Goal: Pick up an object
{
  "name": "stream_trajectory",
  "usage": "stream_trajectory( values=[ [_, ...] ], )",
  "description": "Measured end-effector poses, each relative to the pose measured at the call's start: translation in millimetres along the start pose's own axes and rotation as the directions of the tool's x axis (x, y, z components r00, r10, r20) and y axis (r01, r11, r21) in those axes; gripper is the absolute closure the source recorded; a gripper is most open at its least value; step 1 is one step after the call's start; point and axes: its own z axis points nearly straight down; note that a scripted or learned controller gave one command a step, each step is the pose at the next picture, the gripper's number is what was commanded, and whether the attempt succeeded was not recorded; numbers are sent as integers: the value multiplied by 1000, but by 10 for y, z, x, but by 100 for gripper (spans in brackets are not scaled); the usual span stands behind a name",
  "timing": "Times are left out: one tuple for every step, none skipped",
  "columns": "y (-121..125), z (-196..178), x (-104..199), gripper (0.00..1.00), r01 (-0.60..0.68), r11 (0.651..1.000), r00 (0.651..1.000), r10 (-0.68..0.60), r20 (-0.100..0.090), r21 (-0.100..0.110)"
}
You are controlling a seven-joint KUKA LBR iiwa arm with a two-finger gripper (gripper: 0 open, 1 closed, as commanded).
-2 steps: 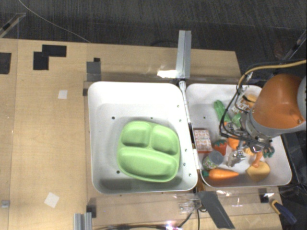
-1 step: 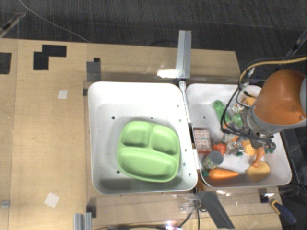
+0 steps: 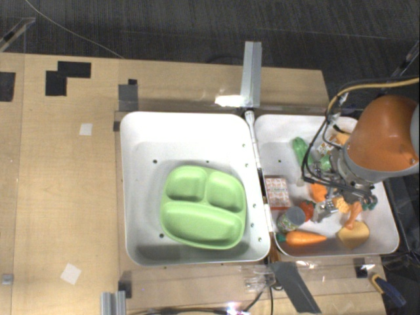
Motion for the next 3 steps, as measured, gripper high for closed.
stream_trajectory(
  values=[
    [-216, 155, -200, 0, 54, 998, 998, -54, -21, -8],
    [-217, 6, -261, 100, 60, 998, 998, -60, -2, -1],
    [-214, 10, -260, 0, 61, 998, 998, -61, -3, -1]
  ],
)
